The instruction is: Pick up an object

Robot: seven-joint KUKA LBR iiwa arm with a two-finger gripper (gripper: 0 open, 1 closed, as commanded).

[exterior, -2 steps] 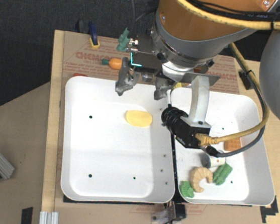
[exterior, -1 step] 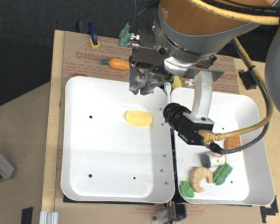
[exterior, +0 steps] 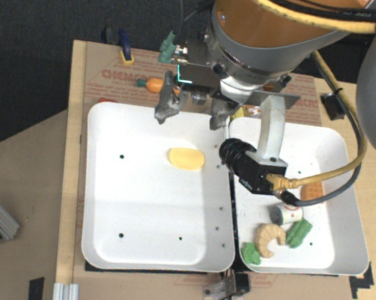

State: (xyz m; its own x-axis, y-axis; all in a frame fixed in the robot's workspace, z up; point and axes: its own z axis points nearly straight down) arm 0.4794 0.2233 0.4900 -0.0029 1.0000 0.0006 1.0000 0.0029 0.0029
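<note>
Arm [exterior: 271, 27] poised over twin bins on the desk [exterior: 70, 165], pick not yet begun.
Jaws [exterior: 194, 113] hang open and empty above the left bin's [exterior: 136, 241] far edge; the next move is presumably a descent onto the smooth yellow disc [exterior: 186, 158] just below (croissant [exterior: 271, 239] and green pieces [exterior: 298, 233] lie in the right bin [exterior: 346, 247]).
</note>
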